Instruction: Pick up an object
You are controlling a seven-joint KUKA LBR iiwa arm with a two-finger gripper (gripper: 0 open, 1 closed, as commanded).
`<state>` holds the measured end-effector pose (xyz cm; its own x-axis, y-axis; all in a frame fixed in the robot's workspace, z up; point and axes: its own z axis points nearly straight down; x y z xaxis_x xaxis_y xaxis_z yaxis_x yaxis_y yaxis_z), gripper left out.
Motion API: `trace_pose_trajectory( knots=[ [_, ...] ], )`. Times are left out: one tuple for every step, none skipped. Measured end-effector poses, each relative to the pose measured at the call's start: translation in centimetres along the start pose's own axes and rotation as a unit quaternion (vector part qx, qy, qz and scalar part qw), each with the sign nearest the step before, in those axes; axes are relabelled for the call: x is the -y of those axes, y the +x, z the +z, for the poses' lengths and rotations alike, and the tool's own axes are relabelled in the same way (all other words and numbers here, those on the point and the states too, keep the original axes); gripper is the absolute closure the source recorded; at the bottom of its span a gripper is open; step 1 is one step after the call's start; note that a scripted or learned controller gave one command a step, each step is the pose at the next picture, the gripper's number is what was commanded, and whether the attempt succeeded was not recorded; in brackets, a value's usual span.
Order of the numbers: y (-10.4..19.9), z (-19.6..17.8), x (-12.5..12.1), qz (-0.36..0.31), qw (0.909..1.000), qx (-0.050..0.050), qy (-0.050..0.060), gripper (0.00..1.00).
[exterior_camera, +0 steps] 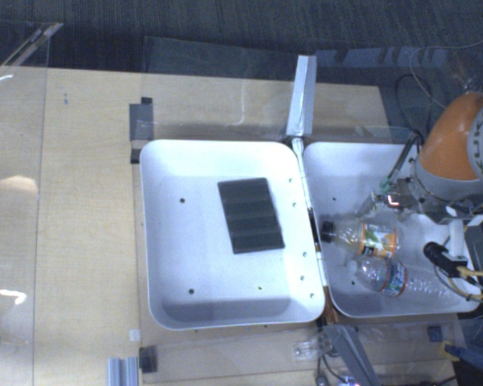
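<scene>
camera view | bottle (362, 238) lies flat | cap points left

Two white bins are counted on the surface (80, 240): a left bin (169, 296) and a right bin (338, 167), touching along one shared edge. One dark slab (250, 215) is seen, lying flat near the middle of the left bin. Two clear plastic bottles are counted, both in the right bin: one with an orange label (369, 238), just right of the shared edge, and one with a blue label (383, 277), just below the first. One arm (459, 147) is seen over the right bin's right side.
</scene>
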<state>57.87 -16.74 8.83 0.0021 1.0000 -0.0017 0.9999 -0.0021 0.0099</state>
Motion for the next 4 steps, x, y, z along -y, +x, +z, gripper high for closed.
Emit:
trace_pose_trajectory(
  knots=[
    [2.8,-0.3,6.1,-0.059,0.9982,0.002,-0.008,0.0],
    [2.9,-1.5,5.8,-0.06,0.9981,0.001,-0.011,1.0],
    [2.9,-1.5,5.8,-0.06,0.9982,0.002,-0.011,0.0],
    [3.9,-0.4,8.4,-0.083,0.9965,0.007,-0.01,0.0]
  ],
)
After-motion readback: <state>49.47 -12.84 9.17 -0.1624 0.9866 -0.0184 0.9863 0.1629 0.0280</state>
